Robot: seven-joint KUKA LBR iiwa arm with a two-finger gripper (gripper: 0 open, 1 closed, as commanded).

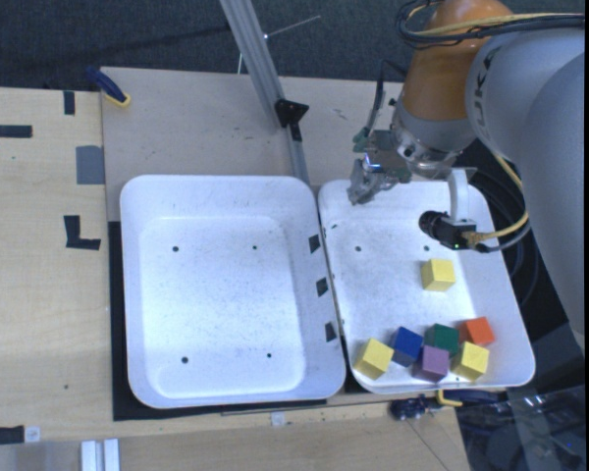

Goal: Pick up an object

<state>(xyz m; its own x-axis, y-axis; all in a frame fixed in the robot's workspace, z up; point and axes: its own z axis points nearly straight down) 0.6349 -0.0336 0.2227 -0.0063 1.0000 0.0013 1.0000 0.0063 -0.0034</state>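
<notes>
Over the far left corner of the right bin (491, 253) I have the tool (365, 186) hanging from the grey arm (530, 86), just below its orange band (450, 57); I see nothing gripped in it, and at this slant I cannot tell whether it is spread or pressed together. A small black part with a cable (446, 228) sits just to its right, above the bin floor. Nearest the tool, though still apart from it, I see a single yellow cube (438, 275) lying alone in the middle of the right bin. Farther on, along the near edge of that bin, I count a huddle of cubes: a yellow one (375, 358) at the left end, a blue one (407, 344) beside it, a purple one (435, 361) touching a green one (442, 339), another yellow one (472, 361) at the right, and an orange one (478, 331) just behind it. Left of all this lies the left bin (216, 292), its wall meeting the right bin's wall. Both bins rest on the pale wooden surface (39, 263), and a slanted metal bar (260, 62) crosses the surface behind them.
</notes>
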